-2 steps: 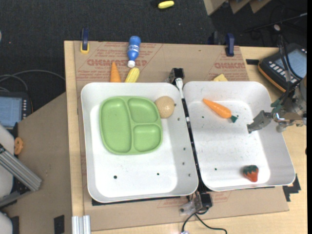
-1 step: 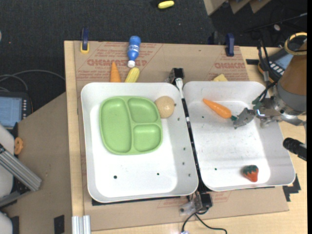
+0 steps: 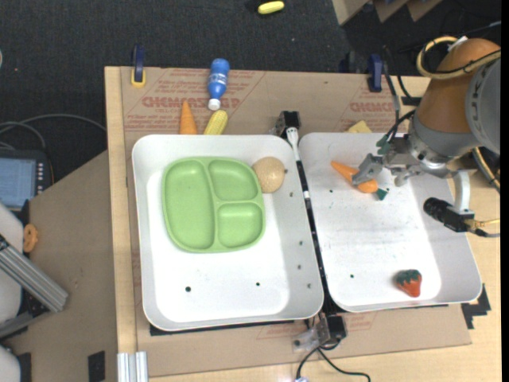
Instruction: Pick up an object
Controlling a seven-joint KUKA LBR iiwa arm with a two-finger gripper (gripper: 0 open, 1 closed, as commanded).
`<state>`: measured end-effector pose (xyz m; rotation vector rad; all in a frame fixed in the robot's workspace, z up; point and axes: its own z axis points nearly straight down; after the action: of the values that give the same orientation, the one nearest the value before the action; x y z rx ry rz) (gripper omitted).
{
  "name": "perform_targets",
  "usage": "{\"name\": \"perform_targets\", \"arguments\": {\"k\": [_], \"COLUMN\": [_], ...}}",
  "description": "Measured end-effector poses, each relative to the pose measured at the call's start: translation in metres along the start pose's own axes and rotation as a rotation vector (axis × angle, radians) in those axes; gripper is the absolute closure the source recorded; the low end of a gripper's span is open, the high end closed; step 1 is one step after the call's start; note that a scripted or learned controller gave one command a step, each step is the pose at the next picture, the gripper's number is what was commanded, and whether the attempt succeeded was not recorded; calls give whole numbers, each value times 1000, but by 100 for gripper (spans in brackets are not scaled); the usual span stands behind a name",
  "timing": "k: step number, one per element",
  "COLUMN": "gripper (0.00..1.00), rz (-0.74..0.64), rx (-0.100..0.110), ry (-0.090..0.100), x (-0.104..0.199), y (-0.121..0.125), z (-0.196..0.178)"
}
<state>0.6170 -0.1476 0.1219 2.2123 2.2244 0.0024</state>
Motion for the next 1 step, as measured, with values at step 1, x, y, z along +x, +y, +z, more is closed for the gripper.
{"name": "perform_targets", "arguments": {"k": [1], "gripper": [0], "rz": [1], "rx": [4], "ry": [1], "x": [-1], "y": [41], "z": [39]}}
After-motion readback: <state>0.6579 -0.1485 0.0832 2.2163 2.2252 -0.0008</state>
